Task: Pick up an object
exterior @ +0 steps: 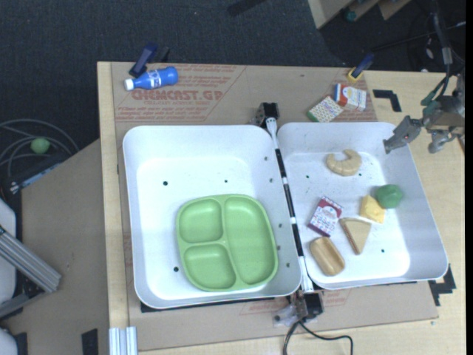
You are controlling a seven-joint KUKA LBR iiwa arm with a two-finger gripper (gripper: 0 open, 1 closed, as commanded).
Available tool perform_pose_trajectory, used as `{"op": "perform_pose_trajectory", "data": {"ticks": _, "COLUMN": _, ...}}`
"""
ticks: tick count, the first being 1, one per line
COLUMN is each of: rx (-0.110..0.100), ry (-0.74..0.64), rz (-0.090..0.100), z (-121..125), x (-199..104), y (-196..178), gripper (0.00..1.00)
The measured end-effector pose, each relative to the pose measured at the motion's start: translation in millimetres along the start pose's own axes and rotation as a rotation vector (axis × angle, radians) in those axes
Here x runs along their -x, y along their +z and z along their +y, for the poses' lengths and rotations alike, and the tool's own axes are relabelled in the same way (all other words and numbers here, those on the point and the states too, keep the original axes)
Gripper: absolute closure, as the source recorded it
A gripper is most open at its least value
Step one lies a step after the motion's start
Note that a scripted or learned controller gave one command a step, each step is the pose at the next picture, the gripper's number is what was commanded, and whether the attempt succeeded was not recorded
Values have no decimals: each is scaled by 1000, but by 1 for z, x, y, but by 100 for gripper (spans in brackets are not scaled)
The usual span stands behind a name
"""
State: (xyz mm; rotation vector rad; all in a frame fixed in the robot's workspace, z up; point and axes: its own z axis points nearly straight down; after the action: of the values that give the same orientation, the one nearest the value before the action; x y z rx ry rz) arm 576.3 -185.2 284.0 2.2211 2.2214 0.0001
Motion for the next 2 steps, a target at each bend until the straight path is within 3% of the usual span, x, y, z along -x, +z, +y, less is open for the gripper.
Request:
{"op": "perform_pose_trajectory", "data": {"ticks": 1, "rx": -3, "ry": 1, "rz": 1, "z": 14, "x": 20, "y": 107, "gripper": 0}}
{"op": "perform_pose_trajectory", "data": {"ticks": 2, "rx": -2, "ry": 1, "rz": 1, "z": -13, "x": 30, "y": 140, "gripper": 0}}
